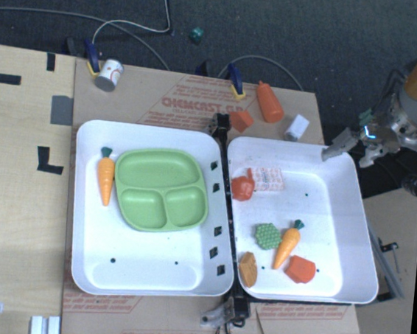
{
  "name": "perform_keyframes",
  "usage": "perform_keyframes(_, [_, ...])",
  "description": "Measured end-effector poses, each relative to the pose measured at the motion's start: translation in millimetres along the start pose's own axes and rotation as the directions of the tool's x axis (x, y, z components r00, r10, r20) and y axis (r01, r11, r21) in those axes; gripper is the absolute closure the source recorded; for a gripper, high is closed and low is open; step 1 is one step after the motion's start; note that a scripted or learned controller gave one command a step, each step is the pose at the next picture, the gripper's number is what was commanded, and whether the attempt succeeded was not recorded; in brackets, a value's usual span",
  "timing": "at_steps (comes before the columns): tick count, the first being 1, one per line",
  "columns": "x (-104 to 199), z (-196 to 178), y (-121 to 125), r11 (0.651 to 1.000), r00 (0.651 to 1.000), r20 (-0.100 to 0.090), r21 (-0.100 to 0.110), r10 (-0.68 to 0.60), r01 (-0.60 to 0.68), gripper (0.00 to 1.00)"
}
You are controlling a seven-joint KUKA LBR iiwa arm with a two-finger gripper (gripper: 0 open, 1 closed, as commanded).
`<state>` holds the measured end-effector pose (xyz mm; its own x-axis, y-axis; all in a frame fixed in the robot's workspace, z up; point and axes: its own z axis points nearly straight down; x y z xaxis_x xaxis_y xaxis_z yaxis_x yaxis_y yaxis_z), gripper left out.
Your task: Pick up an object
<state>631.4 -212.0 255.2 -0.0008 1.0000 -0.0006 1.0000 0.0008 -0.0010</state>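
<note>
My gripper point(352, 151) hangs over the far right corner of the right bin point(337, 213), open, with nothing between its fingers. Lying in that bin are a small carrot point(287, 245), a green knobbly piece point(266, 235), a red block point(301, 269), a brown bread-like piece point(247, 268), a red tomato point(242, 188) and a white-pink packet point(268, 178). All of them lie well left of and nearer than the gripper.
The left bin point(82, 245) holds a green divided plate point(163, 189) and a second carrot point(105, 176). On the cardboard behind the bins lie an orange bottle point(269, 102), an orange block point(241, 119), a white cube point(297, 126) and a small can point(109, 74).
</note>
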Motion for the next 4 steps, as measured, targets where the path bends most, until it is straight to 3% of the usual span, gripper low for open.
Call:
perform_keyframes(1, [39.5, 92.9, -27.2, 1.0, 1.0, -0.002, 0.002, -0.001, 0.001, 0.0])
perform_keyframes(2, [74.9, 169.0, -80.5, 1.0, 1.0, -0.001, -0.002, 0.0, 0.0, 0.0])
perform_keyframes(3, [110.3, 168.9, -129.4, 1.0, 1.0, 0.001, -0.006, 0.001, -0.001, 0.0])
perform_keyframes(4, [81.9, 31.0, 6.0, 1.0, 1.0, 0.001, -0.002, -0.001, 0.001, 0.0])
